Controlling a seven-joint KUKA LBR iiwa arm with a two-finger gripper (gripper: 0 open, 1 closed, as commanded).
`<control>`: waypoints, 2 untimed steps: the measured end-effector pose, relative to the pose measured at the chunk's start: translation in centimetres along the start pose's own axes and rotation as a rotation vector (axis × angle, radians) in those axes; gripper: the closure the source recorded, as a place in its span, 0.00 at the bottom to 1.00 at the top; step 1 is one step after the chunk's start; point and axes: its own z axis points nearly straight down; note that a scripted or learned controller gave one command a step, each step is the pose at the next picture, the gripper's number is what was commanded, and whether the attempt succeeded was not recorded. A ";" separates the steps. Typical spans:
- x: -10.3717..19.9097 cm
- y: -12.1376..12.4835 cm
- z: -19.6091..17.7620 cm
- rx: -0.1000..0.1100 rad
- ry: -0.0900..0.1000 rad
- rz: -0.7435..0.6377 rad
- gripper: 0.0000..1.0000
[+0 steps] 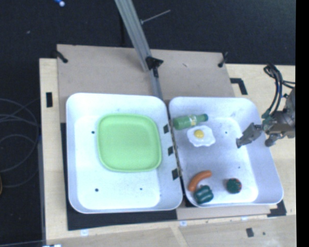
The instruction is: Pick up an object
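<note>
Two shallow white bins side by side on the counter; gripper [258, 134] over the right bin's right edge.
Left white bin [82, 153]: one square light-green plastic plate [129, 142]. Right white bin [257, 179]: green bottle with yellow label [189, 121] lying at far left, toy fried egg [200, 136] just near of it, orange-red sausage [200, 179] touching dark green pepper [203, 194] at near left, dark green round item with red spot [234, 186] near right. Fingers spread apart, nothing between them.

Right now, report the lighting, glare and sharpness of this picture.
Camera view: even overhead light, soft all over; both white bins wash out bright, their rims losing detail; the green plate looks pale; the gripper at the right rim is dim and slightly blurred.
</note>
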 end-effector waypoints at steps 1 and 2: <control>0.4 -0.3 6.1 0.005 0.001 0.000 0.00; -0.3 -0.4 12.1 0.005 0.001 0.001 0.00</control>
